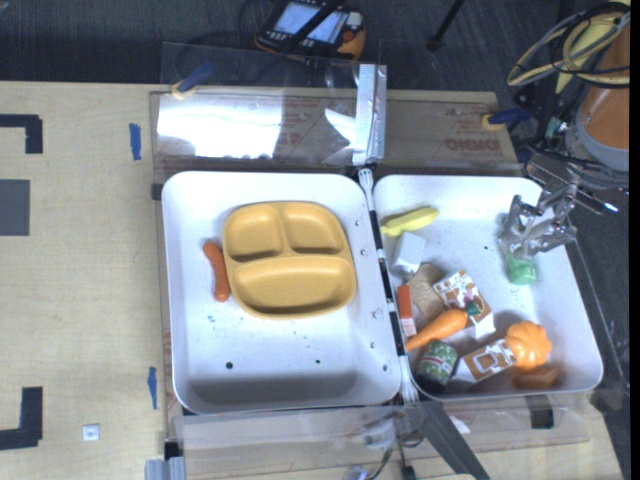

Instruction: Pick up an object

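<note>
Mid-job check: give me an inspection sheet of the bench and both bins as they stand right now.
Surface: wooden bench with blue tape marks; two white bins side by side.
Job's things: left bin holds a yellow divided tray and an orange sausage-shaped toy beside it; right bin holds a yellow banana, carrot, orange pumpkin, green block and small packets.
Clutter: clear plastic sheet behind the left bin.
Grippers: gripper low over the green block; finger state unclear.
Cables: yellow and black loops at upper right.
Surroundings: handheld controller beyond the bench.
</note>
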### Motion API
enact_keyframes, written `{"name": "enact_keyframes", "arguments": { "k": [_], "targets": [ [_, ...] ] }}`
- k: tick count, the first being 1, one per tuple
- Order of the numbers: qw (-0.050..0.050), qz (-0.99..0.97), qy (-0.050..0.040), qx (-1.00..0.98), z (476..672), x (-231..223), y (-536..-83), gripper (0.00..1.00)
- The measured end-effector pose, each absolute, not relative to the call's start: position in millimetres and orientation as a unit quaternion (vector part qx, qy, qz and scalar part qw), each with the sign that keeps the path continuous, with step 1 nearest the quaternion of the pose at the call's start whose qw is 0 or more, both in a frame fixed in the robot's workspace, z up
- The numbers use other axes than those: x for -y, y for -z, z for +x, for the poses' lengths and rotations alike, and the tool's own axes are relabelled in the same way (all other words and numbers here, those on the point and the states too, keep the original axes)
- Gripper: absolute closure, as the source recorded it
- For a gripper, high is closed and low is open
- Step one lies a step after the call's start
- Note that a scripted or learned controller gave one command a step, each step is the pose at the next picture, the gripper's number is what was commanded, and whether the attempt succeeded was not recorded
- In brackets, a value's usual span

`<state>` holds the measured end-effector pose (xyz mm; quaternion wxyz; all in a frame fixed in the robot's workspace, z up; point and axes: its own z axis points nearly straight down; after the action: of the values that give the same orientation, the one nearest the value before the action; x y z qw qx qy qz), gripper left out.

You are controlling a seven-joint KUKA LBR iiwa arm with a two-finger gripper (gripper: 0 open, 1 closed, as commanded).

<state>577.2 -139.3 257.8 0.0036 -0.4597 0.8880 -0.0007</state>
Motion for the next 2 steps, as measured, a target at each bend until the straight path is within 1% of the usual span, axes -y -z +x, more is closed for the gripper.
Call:
{"name": "enact_keyframes", "arguments": {
  "k": [1,2],
  "targets": [
    [0.001,-0.589,-0.0014,-0.808,583.2,150,-177,1.0],
    [0.003,-0.608,0.0007,-0.794,618.6,144,-247,1.0]
  ]
}}
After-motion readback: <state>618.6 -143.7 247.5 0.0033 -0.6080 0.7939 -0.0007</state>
